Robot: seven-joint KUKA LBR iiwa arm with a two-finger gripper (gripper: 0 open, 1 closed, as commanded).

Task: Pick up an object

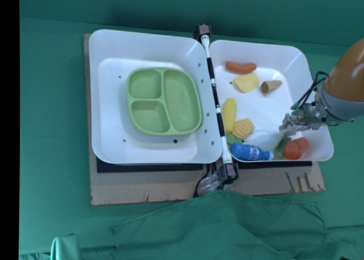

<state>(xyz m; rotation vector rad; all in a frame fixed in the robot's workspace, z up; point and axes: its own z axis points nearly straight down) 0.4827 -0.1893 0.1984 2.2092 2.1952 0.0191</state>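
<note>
At about five o'clock in the right bin (318, 77), an orange-red toy (296, 148) and a green piece (282, 144) lie against the near wall, with a blue bottle (250, 152) just beside them. The hand (290, 124) hangs directly above; I cannot tell how it is set. Crowding is the risk: a descent could strike the wall or nudge a neighbour. Farther off, corn (228, 114) and a sausage (240, 67) lie at twelve o'clock.
</note>
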